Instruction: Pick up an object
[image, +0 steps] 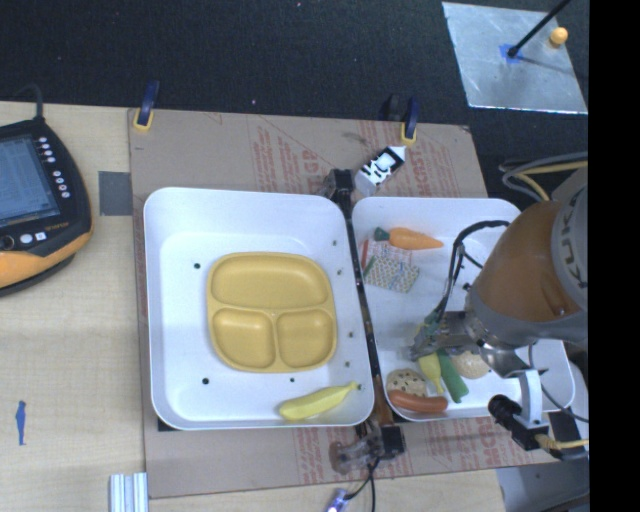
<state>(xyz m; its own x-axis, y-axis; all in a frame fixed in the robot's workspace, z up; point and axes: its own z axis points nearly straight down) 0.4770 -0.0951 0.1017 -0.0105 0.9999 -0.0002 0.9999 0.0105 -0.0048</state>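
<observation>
- Here the gripper (447, 345) hangs low in the right bin (500, 212); I cannot tell its state.
- Just beneath it lie a green toy (452, 379), cookie (404, 381) and hot dog (418, 403).
- Beyond it: carrot (413, 239).
- Across, in the left bin (170, 300): yellow tray (272, 309), banana (316, 402).
- No writing on these is legible.

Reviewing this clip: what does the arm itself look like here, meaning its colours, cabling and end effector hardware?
The arm is bulky and rounded, grey, with a broad orange band above the wrist. Black cables loop off its left side, over the right bin. The end effector is dark metal with thin wires showing; white and black fittings sit below it.
</observation>
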